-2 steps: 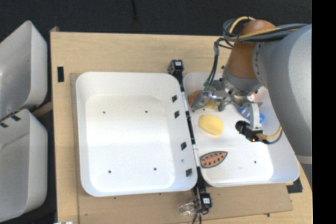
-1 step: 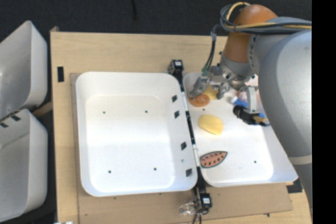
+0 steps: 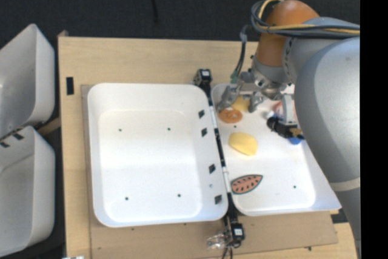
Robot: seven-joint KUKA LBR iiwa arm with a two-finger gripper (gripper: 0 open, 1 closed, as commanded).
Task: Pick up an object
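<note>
Beneath jaws (image 3: 241, 100), spread, orange round piece (image 3: 230, 115) lies flat in right bin (image 3: 303, 191), no clear long axis.

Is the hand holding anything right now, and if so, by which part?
Cannot be told. The hand is low in the right white bin, over the round orange piece, but no grip shows.

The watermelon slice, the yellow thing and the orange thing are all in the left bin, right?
Not quite. The camera view shows the watermelon slice, the yellow thing and the orange thing all in the right bin, where the gripper is.
</note>
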